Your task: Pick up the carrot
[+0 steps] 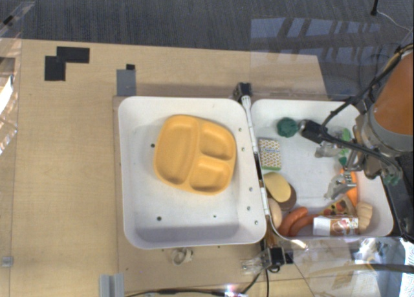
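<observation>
We're looking down on the counter (65, 160) with its two white bins, the left bin (132, 224) carrying a yellow divided plate (194, 153), the right bin (304, 111) crowded along its near edge. The arm (394, 105) reaches in from the right, and its gripper (341, 179) hangs low over the right side of that right bin, metal fingers (336, 187) pointing down. The carrot (352, 193) shows as a sliver of orange just beside those fingers, mostly hidden behind them, so we can't say whether they are spread, pinched, or closed on anything. Here's our worry: the carrot sits in a tight cluster, with a small bottle (335, 226) just below it, a pale rounded piece (366, 213) beside that, and a sausage (294, 220) further left. We judge a closing grip could catch the bottle or nudge the carrot sideways. A carrot's smooth, tapered skin could also slip out on the lift. The green item (288, 127) and the patterned packet (270, 153) stay well apart, no threat there.
</observation>
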{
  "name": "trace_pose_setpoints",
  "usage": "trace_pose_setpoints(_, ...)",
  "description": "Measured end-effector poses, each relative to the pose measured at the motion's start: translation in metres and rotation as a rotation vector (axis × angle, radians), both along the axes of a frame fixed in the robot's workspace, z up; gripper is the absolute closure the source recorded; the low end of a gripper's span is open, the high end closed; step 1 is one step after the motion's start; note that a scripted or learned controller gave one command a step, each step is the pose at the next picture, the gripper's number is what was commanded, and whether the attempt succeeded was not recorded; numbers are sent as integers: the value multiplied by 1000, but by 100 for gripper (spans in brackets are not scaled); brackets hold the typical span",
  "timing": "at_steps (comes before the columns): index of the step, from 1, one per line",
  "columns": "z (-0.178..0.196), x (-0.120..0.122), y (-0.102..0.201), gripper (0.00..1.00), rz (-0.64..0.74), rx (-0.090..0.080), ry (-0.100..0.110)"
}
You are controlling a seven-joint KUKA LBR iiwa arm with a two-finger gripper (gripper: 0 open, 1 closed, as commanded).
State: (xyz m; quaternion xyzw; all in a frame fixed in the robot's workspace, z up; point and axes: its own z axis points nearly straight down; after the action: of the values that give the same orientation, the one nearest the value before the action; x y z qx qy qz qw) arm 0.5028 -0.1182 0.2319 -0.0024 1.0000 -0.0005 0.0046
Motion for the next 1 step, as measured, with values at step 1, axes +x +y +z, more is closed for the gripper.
trace_pose_setpoints(1, -31, 58, -53, 0, -115, 0, -1)
